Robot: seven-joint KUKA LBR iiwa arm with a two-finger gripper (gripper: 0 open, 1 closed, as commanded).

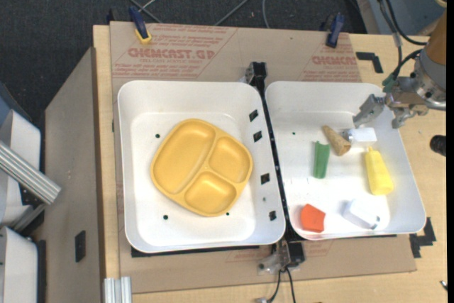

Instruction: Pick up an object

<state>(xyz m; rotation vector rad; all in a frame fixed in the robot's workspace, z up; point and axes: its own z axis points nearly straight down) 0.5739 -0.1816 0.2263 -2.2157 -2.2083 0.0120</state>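
The right bin [284,110] holds a tan wedge [337,140], a green stick [321,160], a yellow oblong piece [377,171], an orange-red block [313,218], a white block [362,213] and a small white piece [363,134]. My gripper [381,117] hangs over the bin's far right part, just above and right of the tan wedge and the small white piece. Its two fingers stand apart, open, with nothing between them.
The left bin [135,117] holds a yellow divided plate [202,167]. A black divider [266,145] runs between the bins. Clamps [140,26] and cables lie at the bench's back edge.
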